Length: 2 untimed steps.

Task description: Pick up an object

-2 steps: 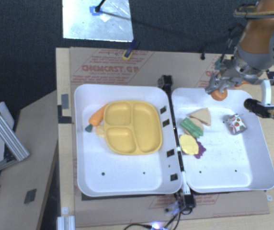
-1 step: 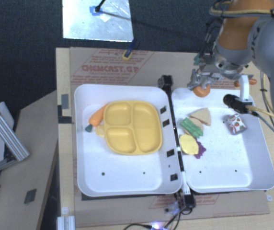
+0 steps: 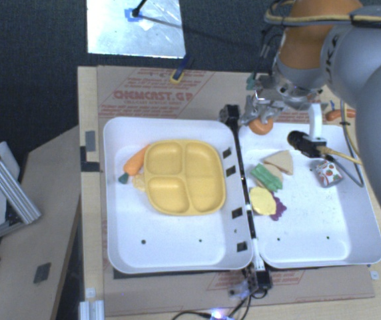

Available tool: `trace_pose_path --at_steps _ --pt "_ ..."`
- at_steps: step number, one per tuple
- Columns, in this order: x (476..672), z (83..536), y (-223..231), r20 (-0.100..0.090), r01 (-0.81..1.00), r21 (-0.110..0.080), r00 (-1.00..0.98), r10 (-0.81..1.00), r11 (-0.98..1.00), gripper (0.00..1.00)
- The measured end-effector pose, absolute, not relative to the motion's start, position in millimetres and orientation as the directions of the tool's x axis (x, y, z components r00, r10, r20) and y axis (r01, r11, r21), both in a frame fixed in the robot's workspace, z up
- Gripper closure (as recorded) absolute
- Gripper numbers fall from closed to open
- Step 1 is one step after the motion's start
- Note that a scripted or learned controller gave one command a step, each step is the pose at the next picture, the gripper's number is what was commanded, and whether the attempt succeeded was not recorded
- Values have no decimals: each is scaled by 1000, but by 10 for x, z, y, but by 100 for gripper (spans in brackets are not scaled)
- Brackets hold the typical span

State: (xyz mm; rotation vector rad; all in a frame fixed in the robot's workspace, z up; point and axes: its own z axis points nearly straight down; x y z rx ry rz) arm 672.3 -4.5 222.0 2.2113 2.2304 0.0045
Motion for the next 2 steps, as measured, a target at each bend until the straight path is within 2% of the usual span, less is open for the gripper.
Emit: trace_pose_path --at_steps 1,2 --pt "6586 2154 64 0 1000 0 -6 1000 6 100" --pt "6715 2269 34 0 1000 4 -6 1000 6 100"
